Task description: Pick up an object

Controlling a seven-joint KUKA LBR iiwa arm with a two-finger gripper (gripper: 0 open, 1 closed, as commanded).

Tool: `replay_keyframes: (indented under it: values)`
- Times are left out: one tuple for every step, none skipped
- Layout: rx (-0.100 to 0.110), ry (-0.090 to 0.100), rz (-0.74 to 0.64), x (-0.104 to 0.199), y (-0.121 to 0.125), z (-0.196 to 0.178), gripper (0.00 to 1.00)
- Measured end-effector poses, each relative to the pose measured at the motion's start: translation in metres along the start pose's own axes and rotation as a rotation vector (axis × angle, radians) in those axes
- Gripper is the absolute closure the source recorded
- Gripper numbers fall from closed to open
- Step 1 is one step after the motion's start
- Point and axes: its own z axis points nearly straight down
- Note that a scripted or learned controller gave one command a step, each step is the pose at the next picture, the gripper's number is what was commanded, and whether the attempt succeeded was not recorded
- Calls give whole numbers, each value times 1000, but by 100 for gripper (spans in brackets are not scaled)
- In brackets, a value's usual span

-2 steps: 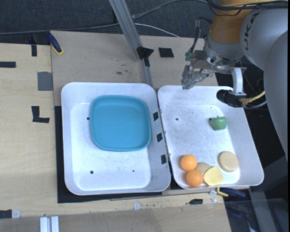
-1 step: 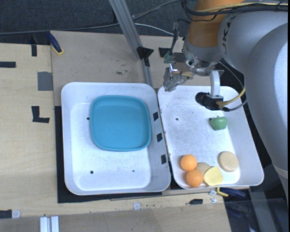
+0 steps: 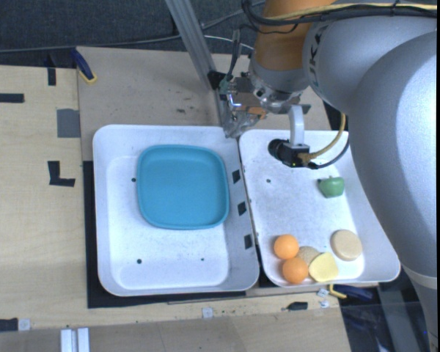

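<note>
Hand (image 3: 235, 123) of the grey arm hangs over the far edge of the two shallow white bins, just where they meet; whether it is apart or together I cannot tell from the camera view. Nothing is seen held in it.

In the same view, a square blue plastic plate (image 3: 182, 185) lies flat in one white bin (image 3: 103, 196), towards its far edge. The other white bin (image 3: 279, 204) carries the small things. A small green rounded piece (image 3: 331, 187) lies alone near its outer edge. Two orange balls (image 3: 285, 246), a flat beige disc (image 3: 346, 244) and a yellow piece (image 3: 324, 267) crowd together at its near edge, some of them touching.

The step in hand, as I judge it, is to choose a thing and bring the hand above it. The green piece seems the best choice, because it has free space on all sides. The hand should come straight down over its middle and close only when low enough. The plate looks too flat and wide to take, and a grasp in the crowded group could push its neighbours. The wall between the bins is close under the hand, so it should move sideways before going down.
</note>
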Motion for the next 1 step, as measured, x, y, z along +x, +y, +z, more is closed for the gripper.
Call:
replay_keyframes:
  values:
    - [0,0,1,48,10,-3,100]
